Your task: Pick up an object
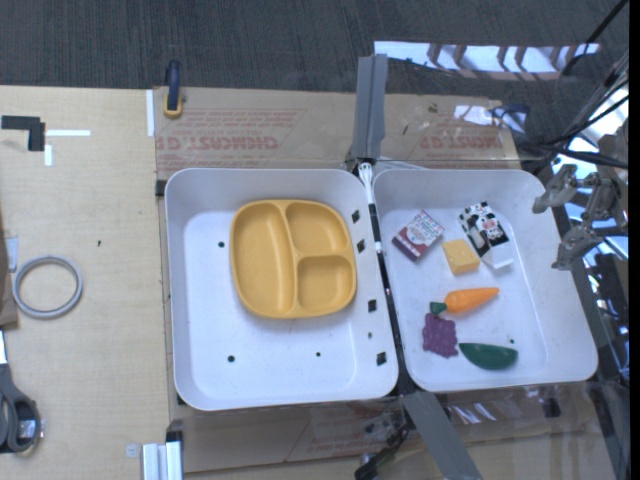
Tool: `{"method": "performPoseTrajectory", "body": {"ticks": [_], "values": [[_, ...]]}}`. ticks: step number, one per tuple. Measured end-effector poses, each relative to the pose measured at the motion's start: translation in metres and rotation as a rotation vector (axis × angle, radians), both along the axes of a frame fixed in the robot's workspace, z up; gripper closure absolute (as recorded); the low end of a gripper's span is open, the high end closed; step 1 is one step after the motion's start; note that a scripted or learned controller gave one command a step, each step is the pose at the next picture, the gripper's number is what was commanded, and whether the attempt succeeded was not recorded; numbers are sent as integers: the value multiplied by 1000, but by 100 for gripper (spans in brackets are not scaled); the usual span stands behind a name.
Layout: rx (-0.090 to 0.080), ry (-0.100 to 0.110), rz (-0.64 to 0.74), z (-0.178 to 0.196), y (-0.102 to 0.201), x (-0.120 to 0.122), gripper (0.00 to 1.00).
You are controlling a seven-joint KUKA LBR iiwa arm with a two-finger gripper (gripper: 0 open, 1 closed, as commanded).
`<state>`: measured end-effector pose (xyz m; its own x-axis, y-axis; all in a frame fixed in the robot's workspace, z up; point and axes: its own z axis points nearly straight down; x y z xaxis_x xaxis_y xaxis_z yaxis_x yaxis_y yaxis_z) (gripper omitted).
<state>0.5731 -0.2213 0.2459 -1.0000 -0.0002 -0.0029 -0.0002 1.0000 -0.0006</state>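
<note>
The right bin holds several small items: a red and white packet, a black and white patterned box, a yellow block, an orange carrot, purple grapes and a dark green vegetable. My gripper hangs at the bin's right rim. It is open, its two grey fingers are spread with nothing between them, and it is well apart from every item.
The left bin holds a yellow divided plate. On the wooden bench to the left lie a grey tape ring and scissors. Cardboard and an orange-handled tool sit behind the bins.
</note>
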Motion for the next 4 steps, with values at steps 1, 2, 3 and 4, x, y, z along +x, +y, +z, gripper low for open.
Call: {"method": "performPoseTrajectory", "body": {"ticks": [1,2,3,4], "values": [[0,2,-449,-51,0,-23,0],[1,2,-849,-138,6,8,0],[1,-1,-1467,-153,22,55,0],[-2,-1,-1462,-144,23,55,100]]}}
